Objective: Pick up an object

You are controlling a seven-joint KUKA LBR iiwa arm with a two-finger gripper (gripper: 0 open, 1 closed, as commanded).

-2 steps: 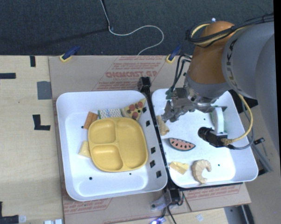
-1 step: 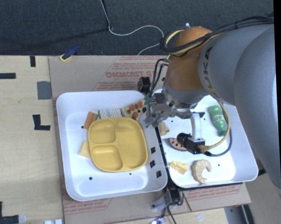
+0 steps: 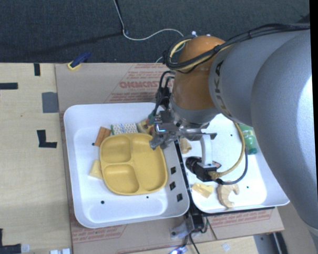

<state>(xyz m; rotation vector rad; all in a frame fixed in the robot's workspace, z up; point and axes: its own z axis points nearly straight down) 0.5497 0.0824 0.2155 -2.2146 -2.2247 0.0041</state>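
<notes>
Gripper (image 3: 160, 133) at yellow tray's (image 3: 133, 163) upper right corner.

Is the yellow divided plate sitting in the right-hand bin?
No, the yellow divided plate lies in the left bin, beside the divider between the bins.

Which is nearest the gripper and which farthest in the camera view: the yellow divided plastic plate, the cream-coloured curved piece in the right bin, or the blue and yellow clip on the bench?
1. Yellow divided plastic plate, left bin, its rim right beside the gripper.
2. Cream-coloured curved piece, right bin's near corner, well off from the gripper.
3. Blue and yellow clip, on the bench beyond the left bin's far corner, farthest.
</notes>
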